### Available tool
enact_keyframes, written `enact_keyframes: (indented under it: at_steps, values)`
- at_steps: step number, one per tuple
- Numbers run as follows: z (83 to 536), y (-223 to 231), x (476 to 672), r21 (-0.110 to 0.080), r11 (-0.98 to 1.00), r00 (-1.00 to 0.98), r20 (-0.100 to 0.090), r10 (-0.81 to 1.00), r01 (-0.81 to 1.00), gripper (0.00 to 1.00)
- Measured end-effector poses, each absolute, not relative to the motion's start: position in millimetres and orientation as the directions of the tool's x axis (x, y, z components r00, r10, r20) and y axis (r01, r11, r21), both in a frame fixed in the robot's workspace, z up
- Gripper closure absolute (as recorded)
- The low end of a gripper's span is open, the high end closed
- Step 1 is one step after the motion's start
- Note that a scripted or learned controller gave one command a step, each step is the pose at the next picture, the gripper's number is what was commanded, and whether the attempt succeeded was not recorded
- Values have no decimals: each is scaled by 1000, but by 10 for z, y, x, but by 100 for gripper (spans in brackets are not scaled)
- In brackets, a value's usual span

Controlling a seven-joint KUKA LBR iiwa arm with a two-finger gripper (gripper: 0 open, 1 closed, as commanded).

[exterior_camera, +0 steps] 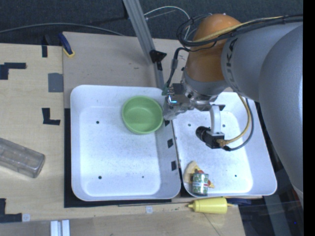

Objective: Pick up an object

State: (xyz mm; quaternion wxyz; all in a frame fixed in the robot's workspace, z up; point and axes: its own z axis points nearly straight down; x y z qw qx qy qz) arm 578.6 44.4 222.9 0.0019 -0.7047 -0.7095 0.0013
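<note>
A green bowl [141, 114] sits upright in the left bin [98, 181], near its back right corner. In the right bin [246, 181] a small green-labelled can with a colourful wrapper [199, 180] lies by the front left corner. My gripper [171, 105] hangs below the orange-banded wrist, low over the divide between the two bins. It is right beside the bowl's right rim. The wrist hides most of the gripper, and I see nothing held in it.
A black fitting on a yellow cable [209, 136] hangs from the arm over the right bin. A yellow bottle [212, 205] lies on the bench in front of that bin. A clear plastic container [19, 159] lies far left. A slanted metal pole [140, 26] stands behind the bins.
</note>
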Motion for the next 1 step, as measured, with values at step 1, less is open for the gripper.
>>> enact_keyframes:
  at_steps: [1]
  values:
    - [2347,962,5670,-2,8,-8,2,1000,1000,100]
